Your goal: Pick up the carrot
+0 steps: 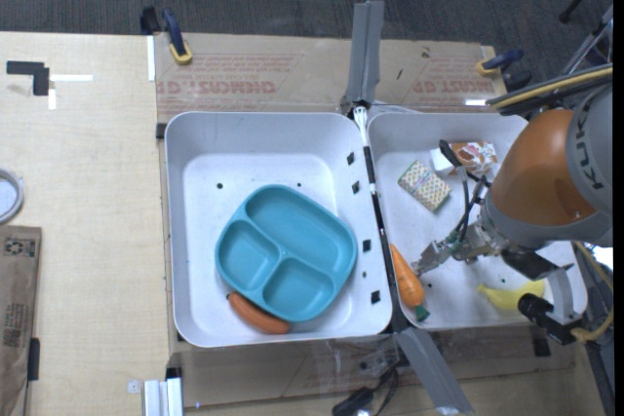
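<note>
Camera view: carrot (406, 279) lies in right bin (429, 128), hard against its left wall near the front corner, green end toward front. Gripper (430, 258) sits just right of it, low over bin floor, w/ nothing between fingers; how far open, can't tell. Left bin (181, 209) holds blue divided plate (285, 253).
</note>
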Controlling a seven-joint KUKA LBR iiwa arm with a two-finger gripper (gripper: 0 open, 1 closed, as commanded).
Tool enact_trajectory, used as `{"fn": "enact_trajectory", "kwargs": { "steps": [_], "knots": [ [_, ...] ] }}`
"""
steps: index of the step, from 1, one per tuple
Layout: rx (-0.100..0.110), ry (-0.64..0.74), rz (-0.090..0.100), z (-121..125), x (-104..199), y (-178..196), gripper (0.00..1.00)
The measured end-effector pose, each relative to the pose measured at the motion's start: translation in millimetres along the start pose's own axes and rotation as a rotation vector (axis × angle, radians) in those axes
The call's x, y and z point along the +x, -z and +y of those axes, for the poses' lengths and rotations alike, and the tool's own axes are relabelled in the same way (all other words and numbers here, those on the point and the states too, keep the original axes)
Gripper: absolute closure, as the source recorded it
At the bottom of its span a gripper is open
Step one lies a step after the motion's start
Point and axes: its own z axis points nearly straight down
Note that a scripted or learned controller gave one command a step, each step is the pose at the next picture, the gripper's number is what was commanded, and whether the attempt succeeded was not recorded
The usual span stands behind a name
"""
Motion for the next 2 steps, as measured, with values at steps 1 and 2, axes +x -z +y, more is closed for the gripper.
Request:
{"fn": "enact_trajectory", "kwargs": {
  "steps": [1,2],
  "knots": [
    [0.000,-0.346,0.000,-12,-5,0,0.00],
    [-0.001,-0.745,0.000,-9,6,0,0.00]
  ]
}}
